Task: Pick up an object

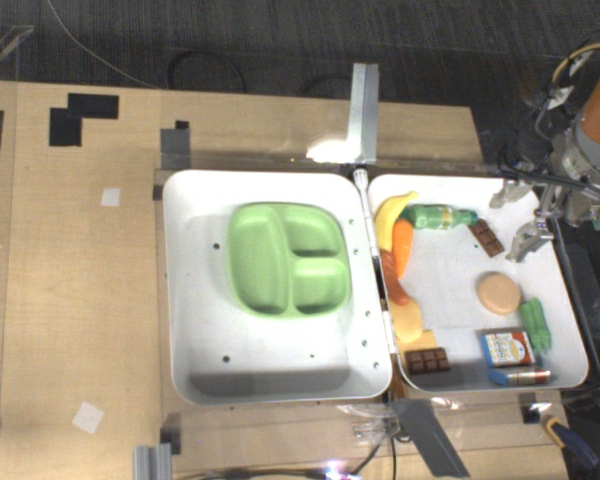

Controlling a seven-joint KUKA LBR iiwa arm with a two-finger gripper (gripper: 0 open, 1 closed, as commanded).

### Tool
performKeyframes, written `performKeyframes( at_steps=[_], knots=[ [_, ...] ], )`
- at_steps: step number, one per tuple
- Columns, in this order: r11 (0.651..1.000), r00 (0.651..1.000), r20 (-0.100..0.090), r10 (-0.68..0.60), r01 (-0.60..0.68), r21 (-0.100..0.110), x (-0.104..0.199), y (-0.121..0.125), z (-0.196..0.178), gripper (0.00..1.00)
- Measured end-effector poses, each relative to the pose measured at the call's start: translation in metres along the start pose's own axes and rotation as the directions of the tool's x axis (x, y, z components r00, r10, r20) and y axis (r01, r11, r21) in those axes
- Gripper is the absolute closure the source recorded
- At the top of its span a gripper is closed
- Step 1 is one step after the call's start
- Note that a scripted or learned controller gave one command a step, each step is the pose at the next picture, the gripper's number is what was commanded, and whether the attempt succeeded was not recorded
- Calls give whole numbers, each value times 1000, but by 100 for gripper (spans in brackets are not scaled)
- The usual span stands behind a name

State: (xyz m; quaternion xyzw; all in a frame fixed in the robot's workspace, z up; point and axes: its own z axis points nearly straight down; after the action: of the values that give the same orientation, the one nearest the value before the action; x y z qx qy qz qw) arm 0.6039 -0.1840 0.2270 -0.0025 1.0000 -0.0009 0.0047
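Hovering over the right bin (570, 363), claw (520, 223) spread, empty.

Smooth white plastic bins (195, 268), faintly glossy. Matt green plastic tray (285, 258). Pale wood-grain bench (70, 298). Brushed metal bracket (364, 118) at far edge.

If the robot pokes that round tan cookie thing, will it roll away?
Probably not. The round tan disc lies flat in the right bin, so it would likely slide, not roll. It looks low and smooth, so the gripper might slip off it.
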Motion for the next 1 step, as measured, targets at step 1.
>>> performKeyframes(
  at_steps=[1],
  knots=[
    [966,966,4,259,-259,0,51,-15,129,0]
  ],
)
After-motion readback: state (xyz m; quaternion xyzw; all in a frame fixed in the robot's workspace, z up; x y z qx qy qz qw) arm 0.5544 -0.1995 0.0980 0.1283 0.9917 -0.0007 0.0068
